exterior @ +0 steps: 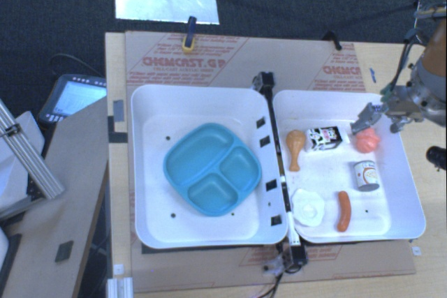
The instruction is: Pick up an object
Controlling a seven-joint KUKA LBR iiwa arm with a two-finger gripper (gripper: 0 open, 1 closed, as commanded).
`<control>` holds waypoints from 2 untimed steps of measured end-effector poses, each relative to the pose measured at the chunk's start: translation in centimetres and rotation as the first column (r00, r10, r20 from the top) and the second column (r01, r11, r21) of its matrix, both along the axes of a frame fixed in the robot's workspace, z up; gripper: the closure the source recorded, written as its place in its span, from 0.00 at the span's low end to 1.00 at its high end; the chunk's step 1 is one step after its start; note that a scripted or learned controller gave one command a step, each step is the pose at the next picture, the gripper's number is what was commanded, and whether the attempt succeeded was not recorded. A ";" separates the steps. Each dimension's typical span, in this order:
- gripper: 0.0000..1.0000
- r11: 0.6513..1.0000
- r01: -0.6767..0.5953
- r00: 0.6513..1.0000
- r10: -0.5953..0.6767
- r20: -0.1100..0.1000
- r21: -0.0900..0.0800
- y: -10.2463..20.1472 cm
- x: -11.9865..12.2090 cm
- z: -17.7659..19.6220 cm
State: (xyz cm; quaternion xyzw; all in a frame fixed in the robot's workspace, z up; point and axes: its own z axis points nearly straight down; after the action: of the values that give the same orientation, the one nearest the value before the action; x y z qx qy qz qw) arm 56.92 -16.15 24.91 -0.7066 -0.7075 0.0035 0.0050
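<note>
The grey two-finger gripper [369, 120] reaches in from the right over the upper right part of the right shallow white plastic bin [412, 200], its tips hanging just above and to the left of a small round salmon-pink toy fruit [367, 141]. Whether the tips are spread or pressed together cannot be told at this angle, and nothing shows between them. The pink fruit lies on the bin floor close to the right wall. Just left of it sits a small black-and-white printed carton [325, 137] (lying on its side), and beside that a tan plastic chicken drumstick [295, 148] points toward the near edge. Below the fruit stands a small grey tin can with a printed label [365, 175]. Nearer the front lie an orange-red toy sausage [343, 211] and a white plastic fried egg [308, 207], the egg close to the divider between the bins. The left shallow white plastic bin [150, 115] holds a light blue three-compartment plastic plate [211, 168], resting flat near its middle, well apart from the gripper
</note>
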 end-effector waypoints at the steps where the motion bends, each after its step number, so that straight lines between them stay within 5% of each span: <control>1: 0.00 1.000 -0.002 1.000 0.002 0.009 -0.002 0.0 0.2 0.5; 2: 0.00 1.000 0.000 1.000 0.000 0.004 0.000 -0.5 -0.6 -5.4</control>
State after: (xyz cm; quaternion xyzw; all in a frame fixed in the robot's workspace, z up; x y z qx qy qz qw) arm 56.31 -16.69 19.53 -0.7067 -0.7075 0.0020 0.0034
